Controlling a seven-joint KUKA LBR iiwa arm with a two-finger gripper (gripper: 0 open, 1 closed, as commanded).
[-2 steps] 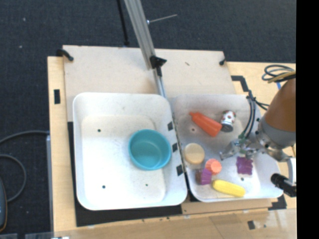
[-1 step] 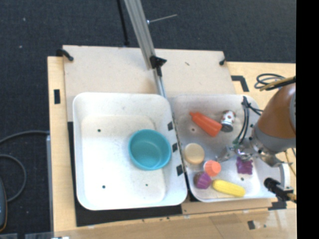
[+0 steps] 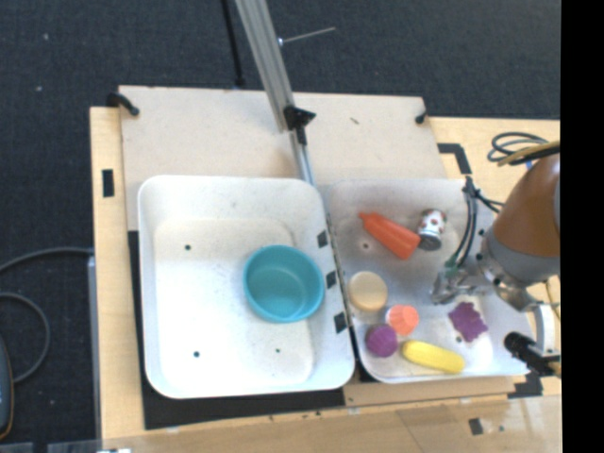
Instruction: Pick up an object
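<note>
Hovering low over the right bin (image 3: 370, 200), near its right side, the hand (image 3: 447, 286) at the end of the grey and orange arm (image 3: 528, 225); whether open or shut, impossible to tell from this slant, and nothing visibly caught in it. Closest candidate for the pick: the purple ruffled object (image 3: 467, 321), lying just below and beside the hand on the bin floor, not visibly touching it. Judged best here: centre squarely above that purple piece before descending, come straight down, close across its narrower width, then lift vertically and confirm something actually rides up. Worth avoiding: dragging sideways into the yellow banana-like object (image 3: 433, 356) just beside the purple piece, or clipping the bin wall on the right. Counted in the right bin: one orange carrot-shaped object (image 3: 390, 235), one small white and silver object (image 3: 430, 226) touching the carrot's thick end, one tan round disc (image 3: 368, 292), one small orange-pink piece (image 3: 403, 320), one purple ball (image 3: 381, 341), one yellow banana-like object, one purple ruffled object; seven in all. In the left bin (image 3: 179, 206): one teal bowl (image 3: 283, 284), upright. Two bins on the surface (image 3: 109, 253), side by side and touching.
</note>
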